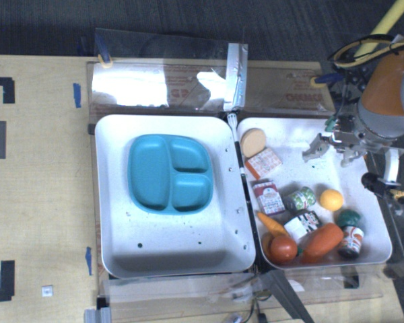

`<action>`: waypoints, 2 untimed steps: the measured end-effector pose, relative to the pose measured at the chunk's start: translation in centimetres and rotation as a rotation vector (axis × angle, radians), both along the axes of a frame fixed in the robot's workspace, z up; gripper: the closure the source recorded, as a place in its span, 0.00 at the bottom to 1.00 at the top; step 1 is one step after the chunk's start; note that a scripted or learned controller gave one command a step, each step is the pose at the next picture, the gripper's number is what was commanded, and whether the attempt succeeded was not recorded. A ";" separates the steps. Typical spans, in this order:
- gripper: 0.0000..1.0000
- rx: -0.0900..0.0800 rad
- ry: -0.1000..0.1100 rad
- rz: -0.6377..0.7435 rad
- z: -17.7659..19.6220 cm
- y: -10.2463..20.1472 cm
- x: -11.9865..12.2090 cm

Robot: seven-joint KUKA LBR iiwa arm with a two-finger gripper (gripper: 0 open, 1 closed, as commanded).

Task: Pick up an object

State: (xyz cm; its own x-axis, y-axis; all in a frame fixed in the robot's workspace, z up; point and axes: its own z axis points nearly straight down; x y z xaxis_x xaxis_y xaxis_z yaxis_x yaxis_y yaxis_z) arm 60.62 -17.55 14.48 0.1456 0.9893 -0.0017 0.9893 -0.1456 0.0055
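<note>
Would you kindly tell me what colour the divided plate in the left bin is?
The plate is light blue, seen plainly in the camera view.

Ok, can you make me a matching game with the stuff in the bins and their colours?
Things:
1. tray
2. lemon
3. tomato
4. carrot

Colours:
A. orange
B. blue
C. red
D. yellow

Pairs: 1-B, 2-D, 3-C, 4-A
</note>
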 end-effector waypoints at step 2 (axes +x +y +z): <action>0.00 0.010 -0.007 0.088 -5.5 -2.8 -11.6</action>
